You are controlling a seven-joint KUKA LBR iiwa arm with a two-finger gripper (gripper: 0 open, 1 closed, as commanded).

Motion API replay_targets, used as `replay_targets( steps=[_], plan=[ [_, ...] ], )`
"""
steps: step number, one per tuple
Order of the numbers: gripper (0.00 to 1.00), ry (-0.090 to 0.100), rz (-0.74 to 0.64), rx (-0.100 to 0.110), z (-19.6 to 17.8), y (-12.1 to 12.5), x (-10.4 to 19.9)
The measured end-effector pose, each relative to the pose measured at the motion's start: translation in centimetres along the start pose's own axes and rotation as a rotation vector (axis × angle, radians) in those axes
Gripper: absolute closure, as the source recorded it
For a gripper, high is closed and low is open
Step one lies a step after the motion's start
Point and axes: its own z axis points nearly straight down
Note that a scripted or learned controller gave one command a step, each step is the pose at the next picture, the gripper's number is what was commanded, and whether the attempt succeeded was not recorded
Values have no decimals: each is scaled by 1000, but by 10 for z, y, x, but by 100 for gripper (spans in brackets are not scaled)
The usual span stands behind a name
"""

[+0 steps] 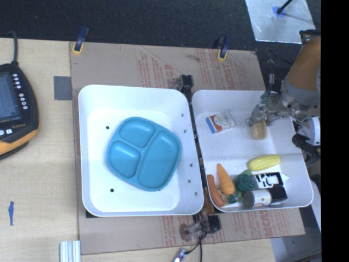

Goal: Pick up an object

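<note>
Just under the jaws (260,116) a tan object (258,129) is lying on the right bin (240,100) floor; jaws are hanging spread over it, nothing lifted yet, so closing and raising are remaining

Both bins (92,146) smooth white plastic, slight sheen. Divided plate (143,153) matt blue plastic. Sheet under bins (163,64) rough brown cardboard, printed red. Bench (32,201) pale wood-grain laminate. Corn cob (264,162) and carrot (225,180) glossy toy plastic. Gripper (265,113) dull grey metal.
</note>
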Motion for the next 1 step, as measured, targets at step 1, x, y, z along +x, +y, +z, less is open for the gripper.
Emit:
replay_targets(
  steps=[1],
  plan=[
    [100,0,3,0,-10,-8,0]
  ],
)
